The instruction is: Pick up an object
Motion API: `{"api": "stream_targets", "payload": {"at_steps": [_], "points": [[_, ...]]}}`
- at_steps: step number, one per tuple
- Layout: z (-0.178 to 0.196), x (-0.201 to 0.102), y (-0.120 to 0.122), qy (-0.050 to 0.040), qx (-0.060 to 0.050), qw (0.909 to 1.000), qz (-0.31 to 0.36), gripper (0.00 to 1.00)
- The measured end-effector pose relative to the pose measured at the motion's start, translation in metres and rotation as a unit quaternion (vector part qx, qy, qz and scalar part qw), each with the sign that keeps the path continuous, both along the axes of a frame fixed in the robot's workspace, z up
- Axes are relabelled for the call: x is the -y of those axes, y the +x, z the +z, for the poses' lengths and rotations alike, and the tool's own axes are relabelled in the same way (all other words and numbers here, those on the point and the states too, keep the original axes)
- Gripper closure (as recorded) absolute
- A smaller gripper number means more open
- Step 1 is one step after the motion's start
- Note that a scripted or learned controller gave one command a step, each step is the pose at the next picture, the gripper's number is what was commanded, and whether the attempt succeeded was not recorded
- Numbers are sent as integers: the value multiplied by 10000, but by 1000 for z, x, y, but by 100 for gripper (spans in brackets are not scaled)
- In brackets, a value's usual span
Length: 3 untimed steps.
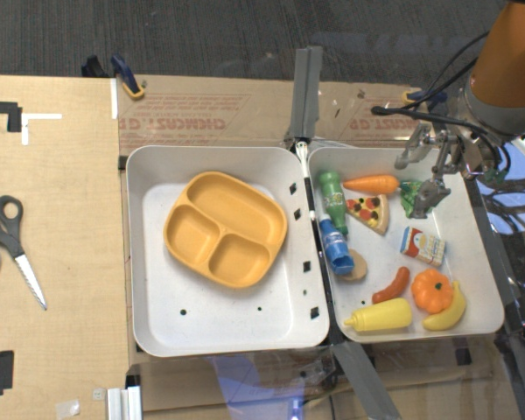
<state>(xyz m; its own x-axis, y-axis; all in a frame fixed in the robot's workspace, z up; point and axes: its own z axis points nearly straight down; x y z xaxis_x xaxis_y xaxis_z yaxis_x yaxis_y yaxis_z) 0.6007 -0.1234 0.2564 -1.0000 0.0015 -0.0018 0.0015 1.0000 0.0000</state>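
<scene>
Nearest the camera, yellow mustard bottle point(384, 317) lying at the right bin's point(486, 322) near edge, beside banana point(447, 311), orange point(432, 290) and sausage point(391, 284). Farther back, gripper point(436, 187) hovering over a green toy point(411, 197) near the carrot point(371, 183); finger spread impossible to tell. Left bin point(149, 313) holding an orange divided plate point(225, 228).

A light plywood bench top point(52, 261) bearing scissors point(13, 243) and black tape marks point(4, 115) meets a printed cardboard sheet point(210, 112), with dark grey carpet point(201, 16) beyond.
</scene>
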Motion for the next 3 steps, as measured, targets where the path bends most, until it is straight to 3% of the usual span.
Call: {"api": "stream_targets", "payload": {"at_steps": [1,2,3], "points": [[-130,-3,22,-1,-5,9999,-123,0],[-164,-15,37,2,8,9995,-319,0],[-154,-15,39,-6,31,9995,-306,100]]}}
